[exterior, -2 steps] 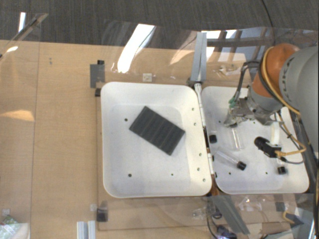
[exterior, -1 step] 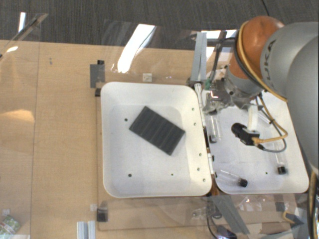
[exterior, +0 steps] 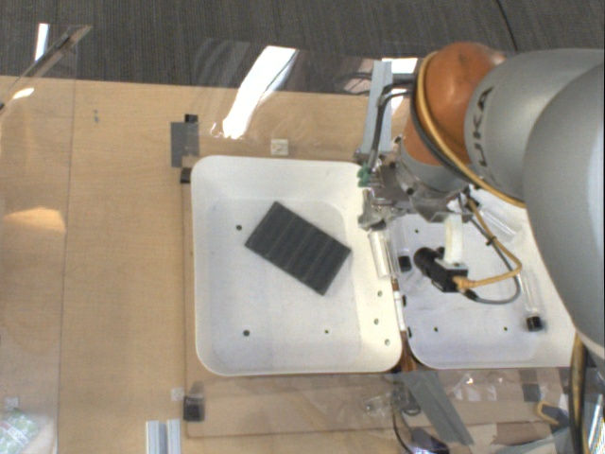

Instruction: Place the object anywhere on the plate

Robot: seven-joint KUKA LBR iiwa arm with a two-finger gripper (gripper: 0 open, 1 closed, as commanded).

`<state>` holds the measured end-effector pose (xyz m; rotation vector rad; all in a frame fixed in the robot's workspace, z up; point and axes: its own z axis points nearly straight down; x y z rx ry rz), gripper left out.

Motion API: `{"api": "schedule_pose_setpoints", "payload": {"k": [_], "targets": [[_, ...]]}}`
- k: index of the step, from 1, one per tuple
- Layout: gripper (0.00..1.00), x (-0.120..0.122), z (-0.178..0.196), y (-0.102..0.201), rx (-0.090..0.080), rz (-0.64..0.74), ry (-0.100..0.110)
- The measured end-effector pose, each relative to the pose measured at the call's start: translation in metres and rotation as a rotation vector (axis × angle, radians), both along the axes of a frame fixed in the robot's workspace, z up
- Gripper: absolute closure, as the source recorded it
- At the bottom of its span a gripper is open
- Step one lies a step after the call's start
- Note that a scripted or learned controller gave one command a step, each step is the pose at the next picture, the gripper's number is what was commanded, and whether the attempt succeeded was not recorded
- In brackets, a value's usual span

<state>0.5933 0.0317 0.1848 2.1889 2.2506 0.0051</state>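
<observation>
Where bins meet: one gripper (exterior: 378, 218), one dark plate (exterior: 298, 247).

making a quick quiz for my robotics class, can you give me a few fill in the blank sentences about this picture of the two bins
1. The dark ridged plate lies in the ____ bin as the camera sees it.
2. The arm wears a band of ____ colour above its wrist.
3. The bench under the bins is made of ____.
4. The plate lies ____ in its bin, its edges not square with the bin walls.

Missing words: left; orange; wood; slanted
</observation>
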Motion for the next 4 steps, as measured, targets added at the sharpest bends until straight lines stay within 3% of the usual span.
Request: {"api": "schedule_pose_setpoints", "payload": {"k": [1, 2, 3, 4], "targets": [[0.0, 0.0, 0.0, 0.0, 0.0, 0.0, 0.0], [1.0, 0.002, 0.011, 0.001, 0.001, 0.005, -0.005], [1.0, 0.015, 0.0, 0.074, 0.0, 0.13, 0.0], [1.0, 0.005, 0.0, 0.062, 0.0, -0.253, 0.001]]}}
